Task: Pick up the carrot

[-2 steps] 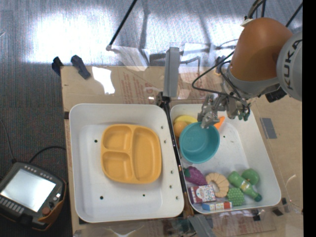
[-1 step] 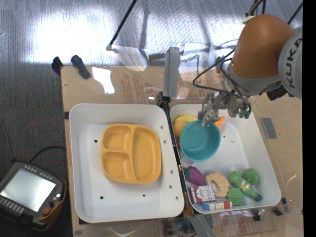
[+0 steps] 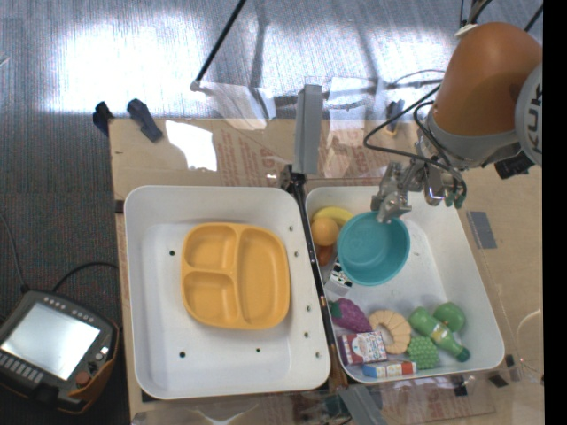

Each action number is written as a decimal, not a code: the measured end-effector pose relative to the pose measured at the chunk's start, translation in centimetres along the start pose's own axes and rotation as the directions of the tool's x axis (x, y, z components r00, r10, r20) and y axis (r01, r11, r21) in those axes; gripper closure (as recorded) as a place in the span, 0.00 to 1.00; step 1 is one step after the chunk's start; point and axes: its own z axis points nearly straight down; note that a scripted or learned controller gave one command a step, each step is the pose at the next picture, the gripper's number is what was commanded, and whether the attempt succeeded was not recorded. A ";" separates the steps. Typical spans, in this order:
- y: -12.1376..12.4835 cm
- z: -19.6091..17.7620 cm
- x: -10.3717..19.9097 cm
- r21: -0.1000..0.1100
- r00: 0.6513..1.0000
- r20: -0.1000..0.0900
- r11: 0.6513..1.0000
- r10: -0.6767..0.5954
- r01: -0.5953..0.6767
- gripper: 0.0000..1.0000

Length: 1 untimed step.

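Observation:
A small orange piece, probably the carrot [image 3: 326, 255], lies against the left wall of the right bin [image 3: 474, 282]. It is mostly hidden between an orange fruit [image 3: 324, 230] and a teal bowl [image 3: 374, 248]. My gripper [image 3: 392, 205] hangs over the bowl's far rim, up and to the right of the carrot and apart from it. Nothing shows in its grasp.
A banana [image 3: 337, 212] lies behind the orange fruit. Purple grapes [image 3: 350, 313], a beige ring [image 3: 391, 328], a green bottle [image 3: 438, 329], a red and white box [image 3: 363, 348] and other small items crowd the right bin's front. A yellow divided plate [image 3: 236, 273] sits in the left bin [image 3: 151, 326].

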 end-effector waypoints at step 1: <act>-7.9 -2.5 7.1 0.002 0.995 0.000 0.995 -0.097 0.097 1.00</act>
